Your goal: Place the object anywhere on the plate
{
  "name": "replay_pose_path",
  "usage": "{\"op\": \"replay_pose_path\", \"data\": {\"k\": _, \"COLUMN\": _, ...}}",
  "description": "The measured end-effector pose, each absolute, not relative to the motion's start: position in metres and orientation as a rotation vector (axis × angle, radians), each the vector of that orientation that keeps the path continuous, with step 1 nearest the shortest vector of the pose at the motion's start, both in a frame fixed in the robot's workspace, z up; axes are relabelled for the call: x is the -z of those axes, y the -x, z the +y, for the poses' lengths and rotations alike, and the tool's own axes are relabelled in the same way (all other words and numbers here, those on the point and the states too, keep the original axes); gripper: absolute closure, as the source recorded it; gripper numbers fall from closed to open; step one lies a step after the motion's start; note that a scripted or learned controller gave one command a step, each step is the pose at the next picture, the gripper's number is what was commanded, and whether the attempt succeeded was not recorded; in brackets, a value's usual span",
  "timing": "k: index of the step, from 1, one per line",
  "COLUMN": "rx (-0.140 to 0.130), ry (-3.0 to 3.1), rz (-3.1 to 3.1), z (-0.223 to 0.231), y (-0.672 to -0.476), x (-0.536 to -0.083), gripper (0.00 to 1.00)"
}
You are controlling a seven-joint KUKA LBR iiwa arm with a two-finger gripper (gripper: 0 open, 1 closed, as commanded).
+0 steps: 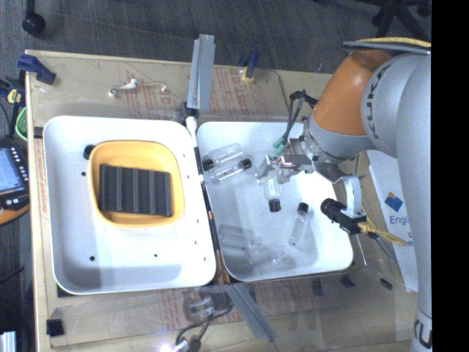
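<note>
Two shallow white bins sit side by side on a plywood bench (88,86). Left bin (66,262) holds the plate (137,183): yellow, rounded-square, w/ a dark ribbed insert in its middle. Nothing else lies on the plate.

Right bin (337,259) holds several clear plastic vials w/ black caps: one vial (228,161) lying near the bin's upper left, a small one (273,194) upright-ish just below the gripper, another (299,226) tilted toward the lower right. A few more clear pieces (249,246) lie near the bottom edge, too see-through to sort out.

Gripper (282,163) hangs over the upper middle of the right bin; arm comes in from the right, grey w/ orange band (352,97). Fingers blur into wires and clear plastic, so open vs closed: can't tell. The small vial looks just beside or touching the tips, poss. between them.

Bench: raw wood, blue clamps (35,67) at the corners, metal rail (200,72) at the back. Dark carpet floor (220,6), chair casters behind. A handheld pendant (11,178) sits at the left edge.
</note>
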State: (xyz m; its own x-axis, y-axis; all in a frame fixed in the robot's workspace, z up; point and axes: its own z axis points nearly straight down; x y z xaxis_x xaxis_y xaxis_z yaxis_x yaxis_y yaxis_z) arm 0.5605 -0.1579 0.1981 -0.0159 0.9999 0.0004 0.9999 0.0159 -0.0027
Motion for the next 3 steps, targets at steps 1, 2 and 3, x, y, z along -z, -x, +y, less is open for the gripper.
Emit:
{"op": "replay_pose_path", "data": {"k": 1, "rx": -0.001, "ry": 2.027, "rz": -2.399, "z": -0.06, "y": -0.606, "x": -0.291, "gripper": 1.0}}
{"op": "replay_pose_path", "data": {"k": 2, "rx": -0.003, "ry": 1.616, "rz": -2.689, "z": -0.019, "y": -0.645, "x": -0.2, "gripper": 1.0}}
{"op": "replay_pose_path", "data": {"k": 3, "rx": -0.003, "ry": 1.617, "rz": -2.69, "z": -0.019, "y": -0.645, "x": -0.2, "gripper": 0.0}}
